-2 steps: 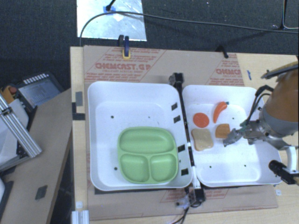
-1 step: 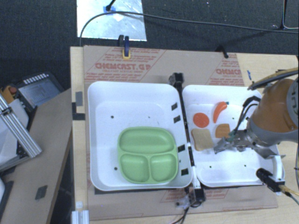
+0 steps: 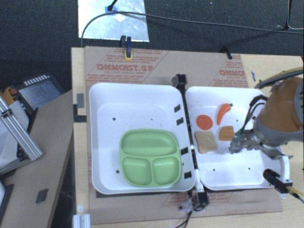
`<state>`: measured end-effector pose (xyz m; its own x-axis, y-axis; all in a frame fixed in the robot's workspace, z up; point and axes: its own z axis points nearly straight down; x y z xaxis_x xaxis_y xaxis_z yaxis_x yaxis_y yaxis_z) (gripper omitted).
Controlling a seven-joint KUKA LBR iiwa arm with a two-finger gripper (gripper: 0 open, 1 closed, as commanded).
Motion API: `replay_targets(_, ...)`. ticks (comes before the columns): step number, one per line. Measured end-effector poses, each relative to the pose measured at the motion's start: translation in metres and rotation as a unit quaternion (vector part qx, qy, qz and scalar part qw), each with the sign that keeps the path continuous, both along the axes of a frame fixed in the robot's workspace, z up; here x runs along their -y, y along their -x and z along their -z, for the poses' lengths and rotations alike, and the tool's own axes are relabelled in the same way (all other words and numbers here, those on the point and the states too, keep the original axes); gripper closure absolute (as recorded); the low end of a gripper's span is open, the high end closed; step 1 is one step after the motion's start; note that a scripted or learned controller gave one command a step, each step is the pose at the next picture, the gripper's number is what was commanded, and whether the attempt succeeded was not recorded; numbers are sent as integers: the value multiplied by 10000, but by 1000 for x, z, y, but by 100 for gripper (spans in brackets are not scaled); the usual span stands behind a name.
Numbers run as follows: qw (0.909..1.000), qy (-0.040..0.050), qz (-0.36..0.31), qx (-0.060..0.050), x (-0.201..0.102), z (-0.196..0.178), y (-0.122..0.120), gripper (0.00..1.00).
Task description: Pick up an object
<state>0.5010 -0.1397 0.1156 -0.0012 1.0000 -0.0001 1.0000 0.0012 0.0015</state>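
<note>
In the right bin (image 3: 237, 177) lie a round red slice (image 3: 204, 122), an orange carrot (image 3: 223, 113), a small tan-orange block (image 3: 226, 133) and a beige bread slice (image 3: 205, 142). My gripper (image 3: 236, 145) hangs low in this bin, just right of the bread slice and below the tan-orange block. The orange-banded wrist (image 3: 284, 110) rises from it toward the right edge. Nothing is visibly held between its tips.
The left bin (image 3: 107, 108) holds a green divided plate (image 3: 149, 157). A black divider clip strip (image 3: 186, 127) runs between the bins. A black part of the arm mount (image 3: 275, 179) sits at the right bin's lower right corner.
</note>
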Motion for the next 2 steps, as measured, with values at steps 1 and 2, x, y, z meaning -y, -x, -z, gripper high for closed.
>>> replay_targets(1,10000,7,-17,27,-5,-48,-9,100)
replay_targets(2,10000,12,-12,29,2,-95,-14,100)
